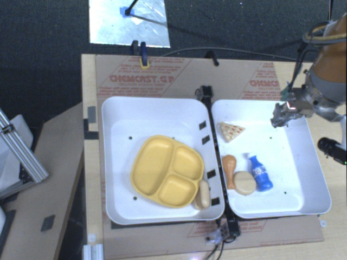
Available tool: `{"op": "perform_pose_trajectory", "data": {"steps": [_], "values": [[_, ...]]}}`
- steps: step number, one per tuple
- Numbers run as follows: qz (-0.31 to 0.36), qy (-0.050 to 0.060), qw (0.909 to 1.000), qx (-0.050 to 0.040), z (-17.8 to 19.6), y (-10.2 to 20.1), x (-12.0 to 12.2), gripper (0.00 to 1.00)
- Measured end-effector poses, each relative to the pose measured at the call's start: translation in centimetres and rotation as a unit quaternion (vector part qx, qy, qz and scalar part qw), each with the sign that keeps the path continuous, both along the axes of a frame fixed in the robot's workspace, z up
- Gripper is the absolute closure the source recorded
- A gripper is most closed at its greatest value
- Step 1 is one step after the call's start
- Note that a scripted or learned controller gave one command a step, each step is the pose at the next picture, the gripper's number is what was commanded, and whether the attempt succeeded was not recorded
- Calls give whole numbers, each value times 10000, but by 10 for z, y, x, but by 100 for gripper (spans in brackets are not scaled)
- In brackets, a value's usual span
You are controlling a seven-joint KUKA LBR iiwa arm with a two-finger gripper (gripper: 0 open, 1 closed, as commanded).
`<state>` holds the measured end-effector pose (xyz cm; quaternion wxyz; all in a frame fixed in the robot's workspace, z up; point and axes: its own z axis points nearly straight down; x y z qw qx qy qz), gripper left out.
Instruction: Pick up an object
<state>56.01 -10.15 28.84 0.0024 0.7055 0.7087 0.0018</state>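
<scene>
Objects for picking sit in the right bin (pixel 312 161), and the claw (pixel 281 118) hangs over that bin's upper right part, near its far wall; whether it is released or clenched cannot be told from this angle, and nothing visible sits in it. Nearest the claw, to its left and slightly lower in the view, lies a pizza slice (pixel 231 130), flat, its point aimed toward the bin's far-left corner. Further toward the near side lies a cluster of 3 things close together: a blue bottle (pixel 260 173) with its long axis running from upper left to lower right, a tan round piece (pixel 244 182) touching it, and an orange-brown peg (pixel 229 170) lying roughly along the divider. The bare floor under and right of the claw gives open room to descend; the cluster is crowded, and the slice stands alone, so it looks the easier target. Beyond, the left bin (pixel 116 145) holds a yellow tray (pixel 162 169) with a pale roll (pixel 203 194) at its lower right edge.
</scene>
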Motion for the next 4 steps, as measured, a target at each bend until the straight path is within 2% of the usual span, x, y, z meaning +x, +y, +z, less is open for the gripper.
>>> {"op": "perform_pose_trajectory", "data": {"steps": [1, 3, 4], "values": [[22, 16, 10000, 9, -1, 53, 5, 100], [16, 30, 10000, 11, -43, 141, 12, 100], [28, 19, 10000, 17, -45, 200, 22, 100]]}}
